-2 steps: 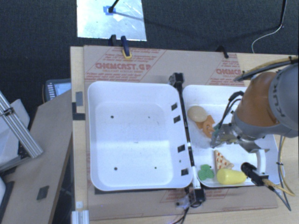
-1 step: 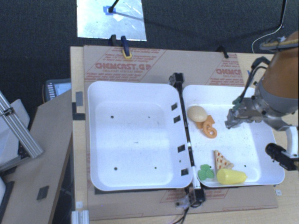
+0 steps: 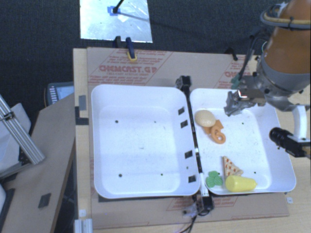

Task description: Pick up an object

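Yellow toy [image 3: 240, 183] at near rim — gripper [image 3: 234, 105] well apart, grip state unclear

white bins [image 3: 141, 178] | tan bun [image 3: 204, 118] | orange ring [image 3: 218, 136] | yellow block [image 3: 240, 183] | green piece [image 3: 213, 179] | orange-grey arm [image 3: 289, 38]

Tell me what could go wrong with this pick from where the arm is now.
1. The gripper hangs over bare bin floor, right of the tan bun; a straight descent likely closes on nothing.
2. The bun touches the orange piece, so a grab may nudge or drag both.
3. The bun is close to the right bin's inner wall, leaving little finger clearance.
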